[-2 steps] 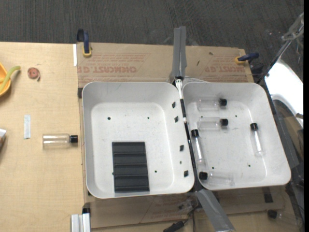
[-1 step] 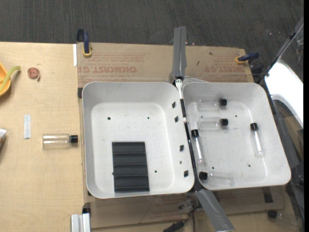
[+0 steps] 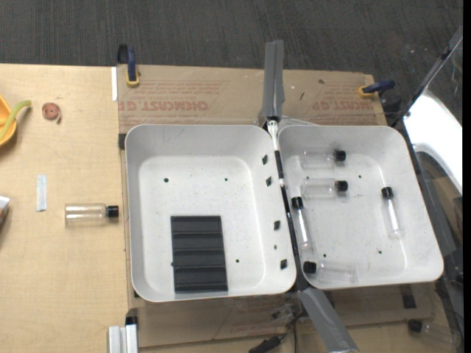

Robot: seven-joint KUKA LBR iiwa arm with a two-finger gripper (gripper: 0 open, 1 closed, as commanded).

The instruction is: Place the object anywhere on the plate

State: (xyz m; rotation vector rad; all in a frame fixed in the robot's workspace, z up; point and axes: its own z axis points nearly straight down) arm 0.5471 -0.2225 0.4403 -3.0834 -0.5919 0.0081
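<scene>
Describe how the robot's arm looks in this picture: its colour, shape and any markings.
At the right edge, what is likely the arm's casing appears as a smooth, rounded, pale grey-white shell with a bright sheen. No markings or cables can be made out on it.

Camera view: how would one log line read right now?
left bin: black ridged plate | right bin: five clear vials lying loose | plate: bare

The bench (image 3: 73, 145) bears two white bins (image 3: 140, 197) at centre, with a clear bottle (image 3: 90, 212) at nine o'clock.
</scene>
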